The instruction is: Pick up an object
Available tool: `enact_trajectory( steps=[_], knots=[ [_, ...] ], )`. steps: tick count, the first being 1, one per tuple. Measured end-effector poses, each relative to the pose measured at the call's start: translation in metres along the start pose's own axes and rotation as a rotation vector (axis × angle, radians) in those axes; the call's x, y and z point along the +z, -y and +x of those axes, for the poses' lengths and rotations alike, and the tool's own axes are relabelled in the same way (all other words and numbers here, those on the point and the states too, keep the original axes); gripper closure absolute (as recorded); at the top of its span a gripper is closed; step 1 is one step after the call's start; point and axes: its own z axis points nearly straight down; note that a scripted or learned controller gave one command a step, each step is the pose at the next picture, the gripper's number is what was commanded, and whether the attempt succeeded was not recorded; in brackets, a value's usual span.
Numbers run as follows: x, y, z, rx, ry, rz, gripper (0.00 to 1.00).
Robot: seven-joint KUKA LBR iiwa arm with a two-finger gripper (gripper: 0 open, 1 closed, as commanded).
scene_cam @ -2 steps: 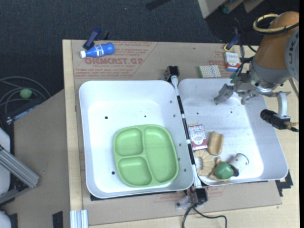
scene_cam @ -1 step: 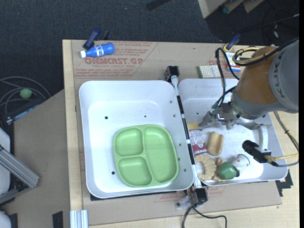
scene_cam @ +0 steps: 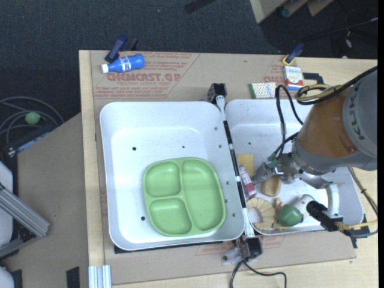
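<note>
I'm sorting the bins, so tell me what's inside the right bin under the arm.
In the right bin, near its front, lie a green rounded object, a tan scalloped piece, a yellowish block and a pink item. The arm covers the bin's right part.

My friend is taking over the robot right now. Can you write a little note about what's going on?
Claw: low in the right bin, over the small things; can't tell if it's open or shut.
Things: tan piece, green ball, pink packet and yellow card lie in the right bin. Green plate sits in the left bin.
Done: nothing seen held.
Left: grab one thing and lift it.
</note>
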Motion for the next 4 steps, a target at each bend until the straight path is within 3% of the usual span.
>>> enact_trajectory(
  steps=[1, 2, 3, 4],
  knots=[
    [-0.001, -0.024, -0.007, -0.001, 0.001, -0.004, 0.00],
    [-0.001, -0.004, -0.019, 0.000, 0.000, -0.001, 0.00],
    [0.000, 0.008, -0.011, -0.001, -0.001, 0.000, 0.00],
    [-0.010, 0.007, -0.011, 0.000, -0.001, -0.002, 1.00]
  ],
)
